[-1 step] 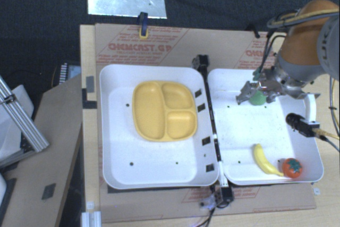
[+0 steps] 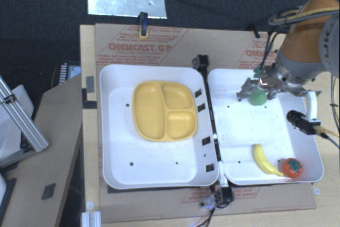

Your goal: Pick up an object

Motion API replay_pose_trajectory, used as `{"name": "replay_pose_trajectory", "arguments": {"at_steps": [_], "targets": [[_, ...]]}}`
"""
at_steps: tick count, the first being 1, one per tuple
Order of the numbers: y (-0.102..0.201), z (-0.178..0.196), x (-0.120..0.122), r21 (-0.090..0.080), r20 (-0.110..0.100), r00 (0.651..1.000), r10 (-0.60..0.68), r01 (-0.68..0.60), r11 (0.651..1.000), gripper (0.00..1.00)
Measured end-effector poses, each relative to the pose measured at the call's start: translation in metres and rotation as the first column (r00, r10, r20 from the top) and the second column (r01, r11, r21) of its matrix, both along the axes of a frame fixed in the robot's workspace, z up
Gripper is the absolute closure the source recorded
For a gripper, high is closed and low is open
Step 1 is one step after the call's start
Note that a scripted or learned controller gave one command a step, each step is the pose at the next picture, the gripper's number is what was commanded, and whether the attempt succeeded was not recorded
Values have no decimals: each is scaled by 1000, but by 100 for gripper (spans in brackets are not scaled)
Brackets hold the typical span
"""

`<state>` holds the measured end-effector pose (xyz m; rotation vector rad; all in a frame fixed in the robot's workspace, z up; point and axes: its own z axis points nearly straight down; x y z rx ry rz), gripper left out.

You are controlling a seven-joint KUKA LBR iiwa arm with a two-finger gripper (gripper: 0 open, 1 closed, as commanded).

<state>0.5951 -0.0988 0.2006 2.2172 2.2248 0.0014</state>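
- Gripper [image 2: 258,90] sat low over the far edge of the right bin [image 2: 234,130], its grey fingers straddling a small green object [image 2: 258,97]; I could see green between and just below them, so I judged it was closed on or closing around that piece, though I could not tell whether the grip was firm.
- Green object lay near the far edge of the right bin, roughly midway along it, touching the fingers and seemingly at floor level.
- I read the arm's placement as a deliberate choice of the most isolated item, well apart from the other two, so nothing would crowd the fingers.
- Arm [image 2: 305,45] came in from the right side, orange band [image 2: 319,8] uppermost, wrist bent down and inward so the fingers pointed toward the bin floor at a slant rather than straight down.
- A banana [image 2: 264,160] lay near the right bin's near edge, with a red, tomato-like object [image 2: 291,167] just beside it toward the near right corner; both were untouched.
- A yellow divided tray [image 2: 164,110] rested in the middle of the left bin [image 2: 114,162], flat, compartments up, well away from the work.
- My judgement: the grasp was in hand and the lift was not yet done; a slanted pinch on a small rounded thing could slip.
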Motion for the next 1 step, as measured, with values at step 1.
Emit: {"name": "replay_pose_trajectory", "arguments": {"at_steps": [1], "targets": [[4,-56,-9,1,-4,1000,-3,3,1000,0]]}}
